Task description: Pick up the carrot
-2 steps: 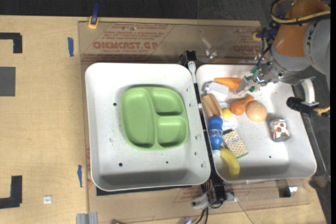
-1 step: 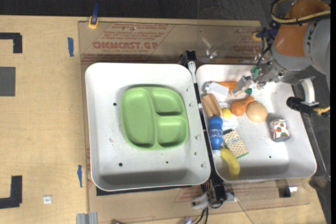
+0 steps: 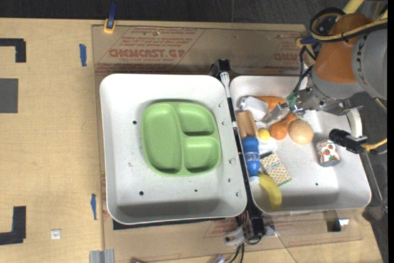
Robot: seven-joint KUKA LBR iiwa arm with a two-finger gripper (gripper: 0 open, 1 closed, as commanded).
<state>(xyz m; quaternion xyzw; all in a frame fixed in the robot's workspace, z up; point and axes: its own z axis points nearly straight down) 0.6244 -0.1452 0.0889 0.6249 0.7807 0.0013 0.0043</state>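
In the right bin (image 3: 345,191), an orange carrot (image 3: 269,100) lies near the back left corner, partly covered by the gripper. A second rounded orange piece (image 3: 280,129) sits just in front of it; whether it belongs to the carrot is unclear. My gripper (image 3: 281,113) reaches in from the right and hangs low over the gap between these two orange shapes, its grey metal tip right against them. Nothing is visibly lifted.
A beige ball (image 3: 301,132), a white cube with red marks (image 3: 328,153), a brown block (image 3: 246,123), a blue bottle (image 3: 250,157), a patterned packet (image 3: 276,169) and a banana (image 3: 271,189) crowd the right bin. A green divided plate (image 3: 181,137) lies in the left bin (image 3: 120,151).
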